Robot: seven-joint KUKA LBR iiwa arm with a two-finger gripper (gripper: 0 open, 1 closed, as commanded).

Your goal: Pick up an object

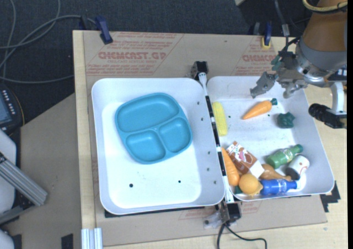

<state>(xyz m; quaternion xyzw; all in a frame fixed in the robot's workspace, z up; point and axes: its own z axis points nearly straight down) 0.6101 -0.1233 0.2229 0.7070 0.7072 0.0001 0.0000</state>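
Gripper [274, 88] hovers over right bin [325, 154], far end, fingers spread apart, nothing between them. Toy carrot [258, 109] lies just below the jaws, apart from them. Small green piece [285, 120] sits beside it. Corn cob [220, 117] lies left of the jaws, near the divider. Blue divided plate [153, 127] sits in left bin [110, 187].

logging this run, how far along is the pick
Early stage. Nothing looks lifted: the toy carrot lies on the right bin floor with the other toys. The gripper hangs open just above and beside the carrot, nothing between its fingers. Descending, closing and lifting are all left.
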